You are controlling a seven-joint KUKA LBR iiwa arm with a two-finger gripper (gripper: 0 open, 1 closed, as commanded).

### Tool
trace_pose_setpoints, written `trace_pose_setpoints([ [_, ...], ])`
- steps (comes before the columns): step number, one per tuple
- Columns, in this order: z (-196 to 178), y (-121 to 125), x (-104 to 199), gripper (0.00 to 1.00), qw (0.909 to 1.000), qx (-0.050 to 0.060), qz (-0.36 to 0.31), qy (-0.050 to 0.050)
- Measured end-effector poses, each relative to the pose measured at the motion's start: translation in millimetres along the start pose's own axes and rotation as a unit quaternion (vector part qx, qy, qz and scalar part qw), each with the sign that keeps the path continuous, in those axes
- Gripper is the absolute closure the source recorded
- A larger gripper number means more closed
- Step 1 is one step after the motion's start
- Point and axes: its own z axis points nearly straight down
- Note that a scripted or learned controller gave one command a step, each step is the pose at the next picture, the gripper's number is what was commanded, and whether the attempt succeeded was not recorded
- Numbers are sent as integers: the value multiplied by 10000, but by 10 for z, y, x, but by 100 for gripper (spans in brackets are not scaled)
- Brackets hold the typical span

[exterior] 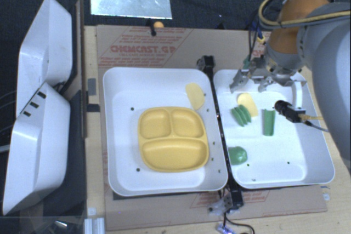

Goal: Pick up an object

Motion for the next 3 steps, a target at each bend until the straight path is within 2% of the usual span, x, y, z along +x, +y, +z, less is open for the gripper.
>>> trace_pose_setpoints([
  [1,641,-661,-38,0,10000,70,33,5],
  [2,-437,-699,614,0,10000,-8,-6,10],
  [3,-987,-819,725,0,10000,17,17,4],
])
